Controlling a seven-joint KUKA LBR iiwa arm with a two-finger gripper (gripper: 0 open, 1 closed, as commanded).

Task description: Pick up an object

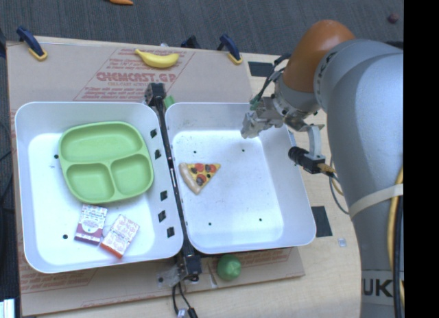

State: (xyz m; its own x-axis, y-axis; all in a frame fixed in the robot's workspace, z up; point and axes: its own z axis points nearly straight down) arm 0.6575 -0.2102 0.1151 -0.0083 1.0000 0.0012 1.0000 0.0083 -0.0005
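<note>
One wedge-shaped toy pizza slice, smooth white bin, metal claw

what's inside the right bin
One pizza slice lies in the right bin, left of its middle, toppings up. The gripper hangs over the bin's far right part and covers a patch of floor there; whatever is under it can't be seen.

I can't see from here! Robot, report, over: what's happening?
Gripper above right bin's far edge, nothing seen in it. Pizza slice alone on bin floor. Path clear.
</note>
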